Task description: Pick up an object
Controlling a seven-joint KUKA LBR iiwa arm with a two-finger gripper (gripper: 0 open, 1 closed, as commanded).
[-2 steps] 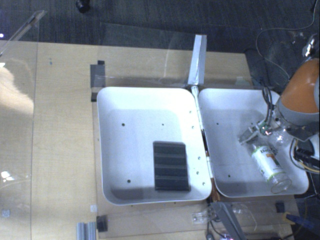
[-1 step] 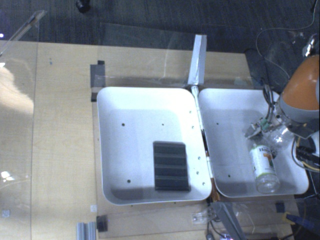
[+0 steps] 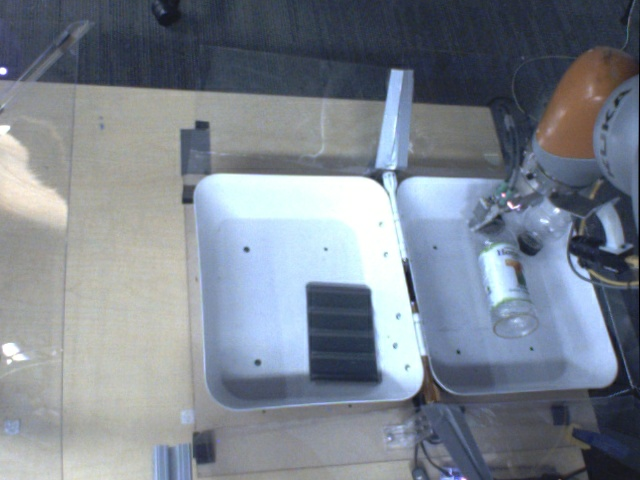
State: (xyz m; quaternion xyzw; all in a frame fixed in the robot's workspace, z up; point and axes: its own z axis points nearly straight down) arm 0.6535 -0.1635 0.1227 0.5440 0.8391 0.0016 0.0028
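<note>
A clear bottle (image 3: pixel 506 288) with a green-and-white label lies on its side in the right bin (image 3: pixel 445 368), just below the pincer (image 3: pixel 497 211), whose fingers are too blurred to tell whether it is spread or closed. The bottle looks light, smooth and rounded, so it would likely roll or slip; across the labelled middle seems the best hold. A flat, dark ribbed block (image 3: pixel 341 332) in the left bin (image 3: pixel 230 268) looks stiffer but lies low

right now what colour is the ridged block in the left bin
Black, with ridges across it: the ridged block, seen in the camera view.
</note>
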